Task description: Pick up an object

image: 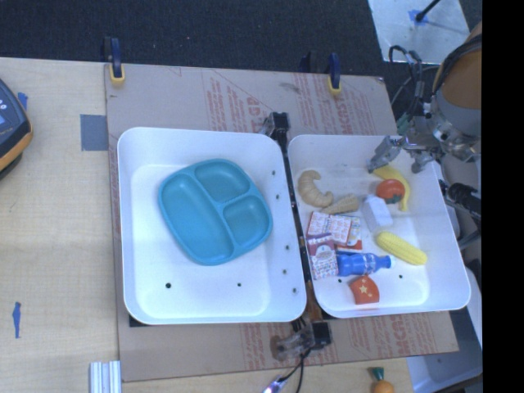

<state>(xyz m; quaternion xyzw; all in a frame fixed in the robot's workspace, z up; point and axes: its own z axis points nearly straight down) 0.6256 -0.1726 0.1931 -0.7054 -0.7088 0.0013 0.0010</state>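
Tomato (391, 190): far side of right bin (458, 256), touching banana (399, 180).
Gripper (399, 155): above tomato, jaws spread, holding nothing.
Risk: closing fingers could catch banana and nudge tomato aside.

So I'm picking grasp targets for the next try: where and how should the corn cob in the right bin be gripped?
Grip the corn cob across its middle, coming straight down. It lies flat, long and narrow, slanting toward the right bin's near right corner, so close across the short width. The blue bottle lies close on its left.
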